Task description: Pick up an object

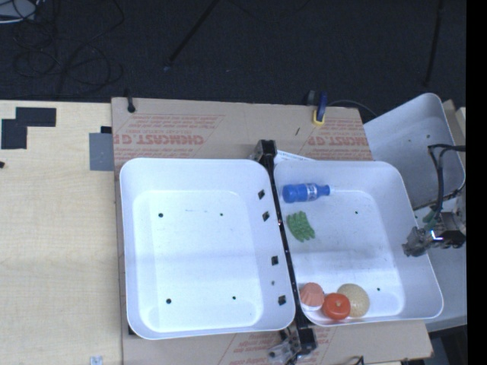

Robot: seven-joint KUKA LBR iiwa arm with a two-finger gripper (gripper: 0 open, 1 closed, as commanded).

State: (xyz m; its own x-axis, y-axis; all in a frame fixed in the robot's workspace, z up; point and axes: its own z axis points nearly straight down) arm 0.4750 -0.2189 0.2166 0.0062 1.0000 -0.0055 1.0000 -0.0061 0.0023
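We see two shallow, glossy white plastic bins with rounded corners. In the right bin (384,175), a blue cylindrical bottle (306,192) lies on its side near the far edge, and a knobbly green piece (300,226) sits just below it by the left wall. At the near edge cluster a pale pink round piece (311,294), a shiny red tomato-like ball (336,306) and a beige dome (354,298), touching. The left bin (137,204) adjoins it. The gripper (428,238) hangs at the right bin's right rim; we cannot tell its state.

right bin (396,204) holds a bottle (306,192) at the back, three round things (335,301) in front.
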